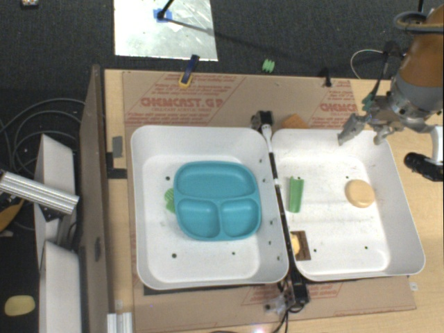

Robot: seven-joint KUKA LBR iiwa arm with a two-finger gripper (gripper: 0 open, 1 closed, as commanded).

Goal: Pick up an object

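My gripper point(363, 133) hangs over the far right corner of the right bin point(388, 255), its two fingers spread apart with nothing between them. A tan round object point(360, 193) lies in the right bin, below and slightly left of the gripper. A green ridged piece point(295, 193) lies near the right bin's left wall. A small brown block point(298, 245) sits at that bin's front left. In the left bin point(149, 255) a blue divided plate point(216, 199) covers most of a green item point(169, 199) at its left edge.
The two bins meet at a black divider point(275, 186). An orange-tan thing point(294, 122) lies behind the bins on the cardboard sheet point(208, 99). Cables point(35, 127) and a metal bar point(38, 193) lie to the left of the bench.
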